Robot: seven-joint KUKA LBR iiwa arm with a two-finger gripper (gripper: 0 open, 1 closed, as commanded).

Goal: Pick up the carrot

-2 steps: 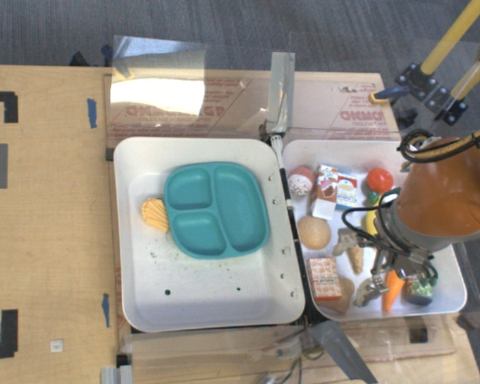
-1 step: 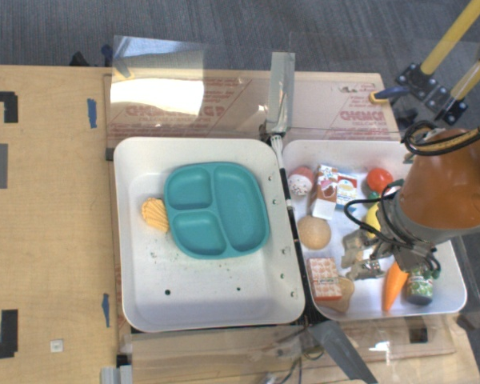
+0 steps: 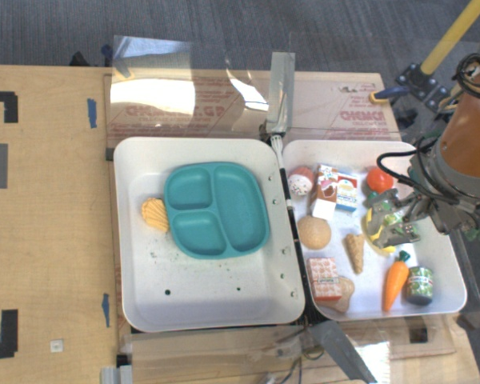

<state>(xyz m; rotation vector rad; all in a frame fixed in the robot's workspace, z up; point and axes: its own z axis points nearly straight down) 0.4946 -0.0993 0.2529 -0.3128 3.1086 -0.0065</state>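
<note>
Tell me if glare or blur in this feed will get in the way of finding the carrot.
Camera view: strong glare sits on the clear sheet behind the left bin, away from the carrot; the carrot is evenly lit and sharp in the right bin; the gripper above it is cluttered and slightly soft.

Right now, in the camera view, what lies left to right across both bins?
Yellow shell-shaped toy → teal divided plate → round bun → ice-cream cone → carrot → dark green jar.

carrot point(image 3: 395, 284) lying in right bin point(image 3: 452, 254), beside a green can point(image 3: 420, 286); gripper point(image 3: 394, 227) just above it; teal divided plate point(image 3: 217, 210) in left bin point(image 3: 136, 238).
</note>
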